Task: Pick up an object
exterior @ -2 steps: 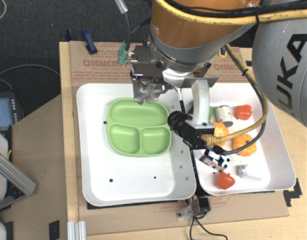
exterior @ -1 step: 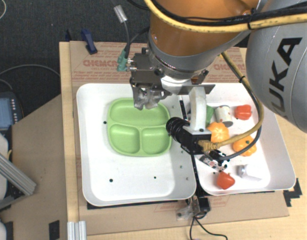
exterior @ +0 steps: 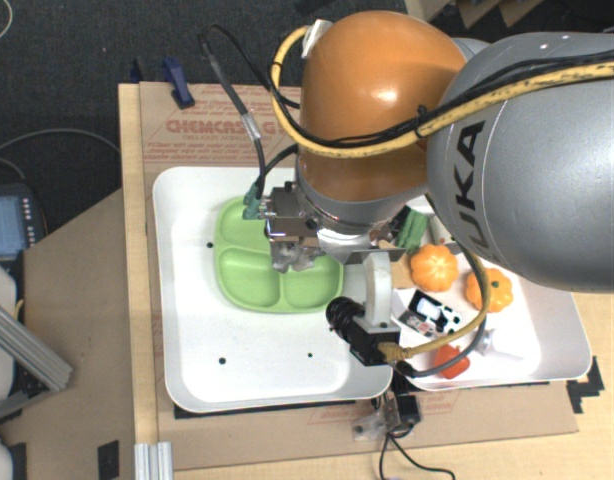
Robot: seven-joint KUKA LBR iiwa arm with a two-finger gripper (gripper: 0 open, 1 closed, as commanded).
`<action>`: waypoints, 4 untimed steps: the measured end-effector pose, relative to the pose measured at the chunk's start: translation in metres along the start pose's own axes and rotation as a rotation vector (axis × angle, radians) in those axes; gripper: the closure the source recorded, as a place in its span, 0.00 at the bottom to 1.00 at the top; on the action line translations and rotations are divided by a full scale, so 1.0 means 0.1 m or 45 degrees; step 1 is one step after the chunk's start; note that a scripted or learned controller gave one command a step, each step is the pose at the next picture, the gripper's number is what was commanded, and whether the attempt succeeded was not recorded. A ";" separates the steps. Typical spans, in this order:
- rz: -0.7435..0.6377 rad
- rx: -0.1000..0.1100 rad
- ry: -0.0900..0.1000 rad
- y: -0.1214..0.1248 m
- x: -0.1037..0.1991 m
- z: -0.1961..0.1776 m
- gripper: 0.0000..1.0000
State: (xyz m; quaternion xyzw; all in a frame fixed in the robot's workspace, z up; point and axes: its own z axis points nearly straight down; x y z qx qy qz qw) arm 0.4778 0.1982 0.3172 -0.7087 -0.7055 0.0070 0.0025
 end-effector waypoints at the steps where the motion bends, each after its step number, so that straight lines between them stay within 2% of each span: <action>1: 0.005 -0.037 0.012 0.02 -0.72 -1.26 1.00; 2: -0.007 0.000 0.003 0.00 -0.38 0.11 1.00; 3: 0.002 -0.031 0.010 0.02 -0.95 -0.88 1.00; 4: -0.019 -0.021 0.012 -0.01 0.09 -1.02 1.00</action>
